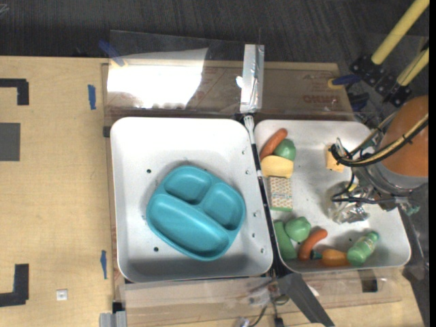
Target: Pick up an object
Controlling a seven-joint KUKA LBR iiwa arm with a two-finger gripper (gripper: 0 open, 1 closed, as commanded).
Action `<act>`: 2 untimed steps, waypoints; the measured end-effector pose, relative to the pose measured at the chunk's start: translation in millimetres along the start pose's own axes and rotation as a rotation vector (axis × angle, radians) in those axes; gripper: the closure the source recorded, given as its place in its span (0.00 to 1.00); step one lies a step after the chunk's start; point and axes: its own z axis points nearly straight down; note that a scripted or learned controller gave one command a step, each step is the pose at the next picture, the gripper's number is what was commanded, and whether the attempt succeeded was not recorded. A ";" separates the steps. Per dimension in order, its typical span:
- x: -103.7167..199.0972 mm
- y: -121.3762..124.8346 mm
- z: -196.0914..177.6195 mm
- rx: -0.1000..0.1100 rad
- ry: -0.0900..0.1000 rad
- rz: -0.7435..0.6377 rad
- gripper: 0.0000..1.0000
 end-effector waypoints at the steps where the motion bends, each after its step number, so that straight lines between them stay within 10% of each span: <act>1: 2.7 -34.2 -127.4 -0.002 0.012 0.138 1.00; 2: -9.9 -54.9 -212.9 -0.003 0.012 0.171 1.00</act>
